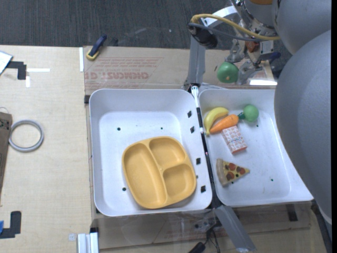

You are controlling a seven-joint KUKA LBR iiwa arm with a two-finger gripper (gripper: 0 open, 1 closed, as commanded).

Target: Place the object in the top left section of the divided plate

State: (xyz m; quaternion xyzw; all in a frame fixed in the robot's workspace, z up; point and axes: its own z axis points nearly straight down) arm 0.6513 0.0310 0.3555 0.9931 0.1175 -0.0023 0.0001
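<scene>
- The end effector point(238, 62) hangs above the right bin's point(295, 186) far rim, at one o'clock from the divided plate point(158, 171), clenched on a green apple point(228, 72).
- The cardboard point(131, 70) reads "CHEMC37", upside down.

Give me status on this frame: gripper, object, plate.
Gripper raised above right bin's far edge, shut on green ball. Yellow divided plate in left bin, nothing in its sections. Bin walls lie between.

A green ball point(228, 72) – round, glossy – hangs above the right bin's far rim, the yellow divided plate point(158, 171) (three sections) well apart.
</scene>
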